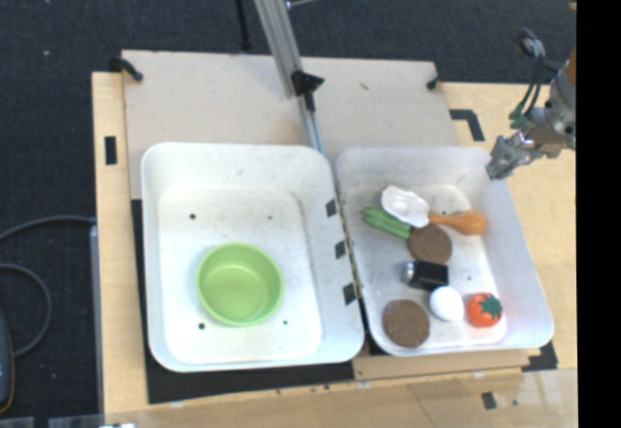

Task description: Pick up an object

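Observation:
The right bin (514, 251) holds several small objects: a white crumpled piece (404, 204), a green stick (385, 221), an orange drumstick shape (462, 220), two brown discs (430, 245) (406, 321), a black cylinder (426, 274), a white egg (446, 304) and a red tomato (484, 310). My gripper (505, 158) hangs at the bin's upper right corner, above the rim and apart from every object.
The left bin (175, 183) contains a green bowl (240, 283). A metal pole (277, 18) slants from the top down to the gap between the bins. A tan board (223, 96) lies behind the bins.

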Action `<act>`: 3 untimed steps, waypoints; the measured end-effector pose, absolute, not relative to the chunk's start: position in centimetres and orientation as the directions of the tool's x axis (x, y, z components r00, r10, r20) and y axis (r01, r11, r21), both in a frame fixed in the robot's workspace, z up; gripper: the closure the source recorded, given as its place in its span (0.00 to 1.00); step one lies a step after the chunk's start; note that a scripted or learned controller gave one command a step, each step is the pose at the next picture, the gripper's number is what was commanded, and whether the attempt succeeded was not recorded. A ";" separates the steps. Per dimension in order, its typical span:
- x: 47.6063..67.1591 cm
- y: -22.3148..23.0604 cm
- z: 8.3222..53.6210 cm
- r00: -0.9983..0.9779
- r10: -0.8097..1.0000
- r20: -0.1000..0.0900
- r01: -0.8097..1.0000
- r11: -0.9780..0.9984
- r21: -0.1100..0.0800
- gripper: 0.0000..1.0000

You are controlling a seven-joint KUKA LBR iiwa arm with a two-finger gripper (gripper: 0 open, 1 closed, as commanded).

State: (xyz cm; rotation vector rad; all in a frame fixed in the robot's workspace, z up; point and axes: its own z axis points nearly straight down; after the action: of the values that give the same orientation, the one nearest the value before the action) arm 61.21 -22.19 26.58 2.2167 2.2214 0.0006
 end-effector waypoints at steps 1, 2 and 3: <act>60.8 -17.4 25.3 -0.005 1.000 -0.001 1.000 0.005 0.000 1.00; 60.6 -12.4 24.2 -0.006 1.000 0.000 1.000 0.006 0.000 1.00; 60.1 -6.5 23.4 -0.007 1.000 0.001 1.000 0.007 0.000 1.00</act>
State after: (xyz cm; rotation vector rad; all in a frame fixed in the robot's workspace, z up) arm 60.06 -6.54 23.40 2.2141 2.2297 0.0006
